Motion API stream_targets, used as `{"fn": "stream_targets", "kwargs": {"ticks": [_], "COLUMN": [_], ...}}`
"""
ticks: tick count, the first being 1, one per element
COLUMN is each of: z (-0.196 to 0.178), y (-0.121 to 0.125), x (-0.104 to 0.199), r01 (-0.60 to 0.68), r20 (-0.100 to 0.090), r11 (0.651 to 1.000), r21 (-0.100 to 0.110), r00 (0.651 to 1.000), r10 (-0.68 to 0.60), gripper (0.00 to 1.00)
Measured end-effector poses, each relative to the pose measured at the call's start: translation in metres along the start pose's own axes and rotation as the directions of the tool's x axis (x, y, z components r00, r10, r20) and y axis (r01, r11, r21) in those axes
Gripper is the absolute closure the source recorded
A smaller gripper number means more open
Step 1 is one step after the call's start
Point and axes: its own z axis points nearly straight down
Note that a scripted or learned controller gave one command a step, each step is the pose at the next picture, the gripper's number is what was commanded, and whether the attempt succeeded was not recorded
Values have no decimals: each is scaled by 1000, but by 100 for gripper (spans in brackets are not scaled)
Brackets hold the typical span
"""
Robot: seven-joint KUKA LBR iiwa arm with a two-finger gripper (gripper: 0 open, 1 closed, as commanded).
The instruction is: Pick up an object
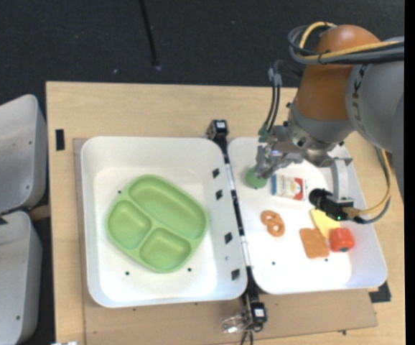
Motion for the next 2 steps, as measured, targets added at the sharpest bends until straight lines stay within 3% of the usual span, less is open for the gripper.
{"fn": "stream_targets", "kwargs": {"ticks": [2], "z": [-2], "y": [-14], "x": [119], "r01": [1], "r20": [0], "r11": [1000], "r21": [3], "r00": [1000], "r10": [-1], "gripper": [100]}}
